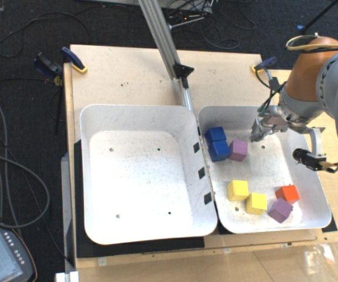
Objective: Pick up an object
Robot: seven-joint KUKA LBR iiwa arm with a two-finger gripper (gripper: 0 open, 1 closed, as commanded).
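The right bin [310, 213] holds several blocks. Two blue blocks [217, 143] sit against its left wall, with a purple block [238, 150] beside them. Two yellow blocks [237, 190] [257, 203] lie nearer the front, and an orange block [287, 193] and another purple block [280, 210] lie at the front right. My gripper [257, 135] hangs over the back of the right bin, just right of the purple block beside the blue ones. Nothing shows between its tips.
The left bin [98, 128] stands beside the right one, their walls meeting at the middle. A slanted metal rail [163, 34] runs down from the back to that junction. Blue clamps [72, 60] [264, 64] grip the bench's back corners.
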